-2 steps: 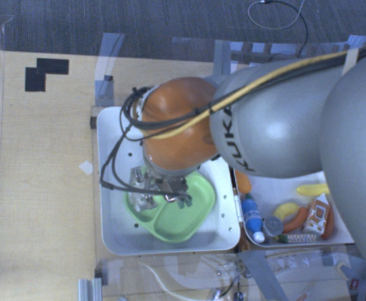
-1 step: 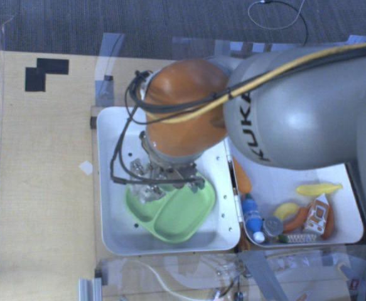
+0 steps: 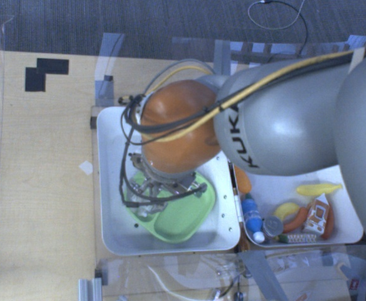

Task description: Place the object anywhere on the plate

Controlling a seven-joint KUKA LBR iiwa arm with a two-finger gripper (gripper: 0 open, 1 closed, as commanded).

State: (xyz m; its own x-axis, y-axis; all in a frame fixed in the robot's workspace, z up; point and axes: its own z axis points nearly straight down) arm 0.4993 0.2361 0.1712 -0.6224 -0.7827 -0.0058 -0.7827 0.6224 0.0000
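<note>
Green plate [image 3: 181,217] lies near the front of the left white bin [image 3: 110,168] on the desk, the grey arm's end effector [image 3: 150,196] low over its left rim, finger state impossible to tell, while small colourful objects [image 3: 308,215] crowd the right bin [image 3: 346,234].

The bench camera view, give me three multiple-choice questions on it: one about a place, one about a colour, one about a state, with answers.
1. Where is the plate?
A. left bin
B. right bin
C. on the bench outside the bins

2. What colour is the plate?
A. red
B. green
C. blue

3. Where is the gripper?
A. above the right bin
B. above the bare bench
C. over the plate's left edge

Answers: 1 A, the plate lies in the left bin. 2 B, it is light green. 3 C, the gripper hangs over the plate's left part.
</note>
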